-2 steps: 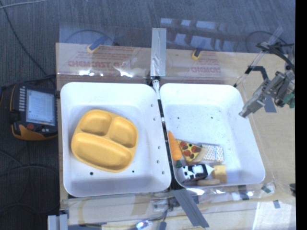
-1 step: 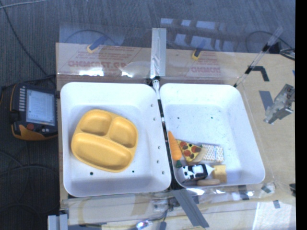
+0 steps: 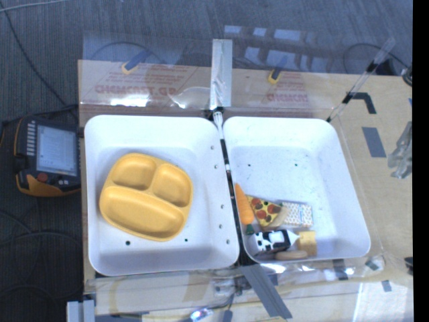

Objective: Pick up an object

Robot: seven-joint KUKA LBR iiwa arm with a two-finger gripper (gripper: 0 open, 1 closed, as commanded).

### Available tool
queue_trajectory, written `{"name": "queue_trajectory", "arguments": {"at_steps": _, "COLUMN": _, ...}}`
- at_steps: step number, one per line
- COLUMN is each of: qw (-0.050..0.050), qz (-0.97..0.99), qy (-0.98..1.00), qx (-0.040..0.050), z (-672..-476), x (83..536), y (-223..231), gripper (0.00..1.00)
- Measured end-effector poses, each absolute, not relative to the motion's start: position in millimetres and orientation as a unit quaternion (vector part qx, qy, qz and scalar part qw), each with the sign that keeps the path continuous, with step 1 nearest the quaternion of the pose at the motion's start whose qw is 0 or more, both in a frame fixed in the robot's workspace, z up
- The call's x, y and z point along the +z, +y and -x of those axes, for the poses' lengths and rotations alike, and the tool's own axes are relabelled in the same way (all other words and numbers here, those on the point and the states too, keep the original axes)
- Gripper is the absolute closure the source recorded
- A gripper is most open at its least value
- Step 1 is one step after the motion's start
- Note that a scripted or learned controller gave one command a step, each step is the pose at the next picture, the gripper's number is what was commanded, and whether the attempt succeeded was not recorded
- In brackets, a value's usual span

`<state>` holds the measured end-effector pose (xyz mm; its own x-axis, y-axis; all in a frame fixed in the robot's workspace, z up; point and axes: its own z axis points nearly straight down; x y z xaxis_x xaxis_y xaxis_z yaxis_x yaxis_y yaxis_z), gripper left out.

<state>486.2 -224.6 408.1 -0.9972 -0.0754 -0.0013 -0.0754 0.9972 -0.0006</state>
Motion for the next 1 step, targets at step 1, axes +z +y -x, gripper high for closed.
{"name": "queue_trajectory", "arguments": {"at_steps": 1, "qw": 0.000, "qz": 0.245, "qy": 0.969, "qx": 0.0009, "z": -524.9, "x": 358.9, "y": -213.0, "gripper": 1.00}}
